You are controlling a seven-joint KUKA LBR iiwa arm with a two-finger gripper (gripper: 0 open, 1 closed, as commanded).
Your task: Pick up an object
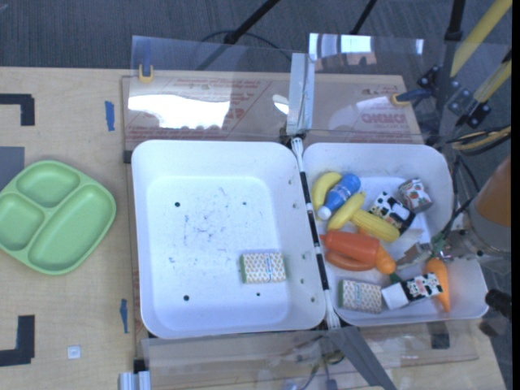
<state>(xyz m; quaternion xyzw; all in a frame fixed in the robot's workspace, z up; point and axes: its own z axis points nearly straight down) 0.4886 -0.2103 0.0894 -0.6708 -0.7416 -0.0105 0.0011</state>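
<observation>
The right bin [455, 177] holds a yellow banana [324, 187], a blue bottle [340, 195], a yellow corn cob [372, 221], a black-and-white cow toy [393, 210], a small brown-and-white box [414, 193], a large orange-red carrot [355, 249], a small orange carrot [439, 283], a cow-print carton [414, 289] and a patterned block [361, 296]. A second patterned block [263, 267] lies in the left bin [162, 177]. My gripper [424, 253] reaches in from the right, low over the right bin between the large carrot and the small one. Nothing is visibly held.
A green divided plate [53, 215] rests on the bench left of the bins. Clear plastic walls [301, 96] rise behind both bins. Cables and tripod legs [467, 128] crowd the right side beside the arm [494, 205].
</observation>
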